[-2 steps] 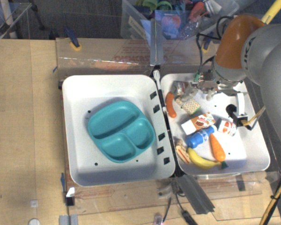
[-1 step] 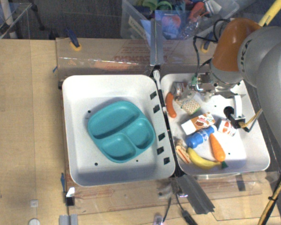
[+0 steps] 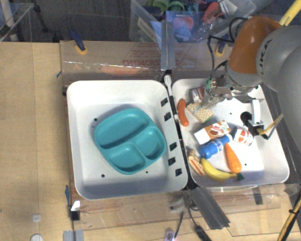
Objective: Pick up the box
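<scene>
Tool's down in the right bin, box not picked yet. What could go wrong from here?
1. The tool hangs near the far end of the right bin, close to a waffle piece and not over the box. A grasp there would likely take the wrong item.
2. The box lies against a blue bottle, with a carrot close by. A grasp may snag or shove them.

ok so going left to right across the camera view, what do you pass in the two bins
teal divided plate → red sausage → box → carrot
</scene>
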